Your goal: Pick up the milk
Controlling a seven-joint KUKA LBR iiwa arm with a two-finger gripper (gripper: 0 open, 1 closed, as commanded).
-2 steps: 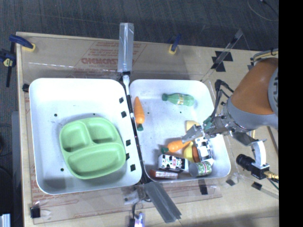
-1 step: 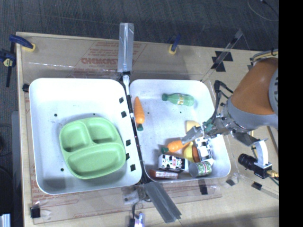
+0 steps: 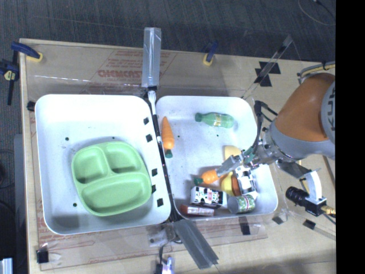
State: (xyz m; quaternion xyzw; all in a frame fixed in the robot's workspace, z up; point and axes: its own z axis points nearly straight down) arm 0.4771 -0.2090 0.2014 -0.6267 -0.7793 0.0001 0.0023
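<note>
I count two white bins [image 3: 51, 113] on my bench, one green tray [image 3: 111, 178], one carrot [image 3: 167, 133], one green bottle [image 3: 215, 119], one milk carton [image 3: 206, 196], one tin can [image 3: 244, 203], and one dark bar [image 3: 199, 211] at lower centre.

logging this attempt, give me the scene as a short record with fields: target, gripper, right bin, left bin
target: milk carton, lying near the right bin's front edge
gripper: gripper low over the clutter beside the milk, nothing seen between its fingers
right bin: carrot by the divider, green bottle at the back, can at the front
left bin: green divided plate
</note>
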